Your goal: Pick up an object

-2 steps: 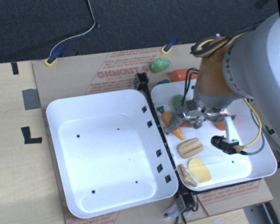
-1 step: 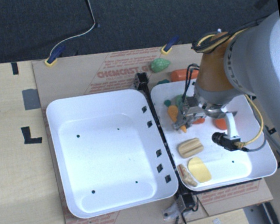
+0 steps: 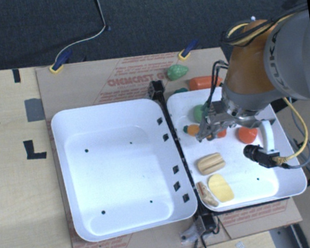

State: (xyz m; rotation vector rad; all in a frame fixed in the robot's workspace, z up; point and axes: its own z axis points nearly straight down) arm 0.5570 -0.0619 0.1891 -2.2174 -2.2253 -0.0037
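- Well, the gripper (image 3: 209, 131) hangs low in the right bin (image 3: 289, 190), close to the divider between the bins; the left bin (image 3: 68, 162) beyond it lies wide open
- Whether it is open or closed, I cannot tell; its tips blur into the clutter, and the arm (image 3: 261, 64) covers the bin's far corner
- Just under it sit a small orange piece (image 3: 192, 129) and a green object (image 3: 200, 111), half hidden
- Nearer me lie a tan roll (image 3: 210, 163) and a yellow object (image 3: 220, 188); a red object (image 3: 247, 134) sits to its right
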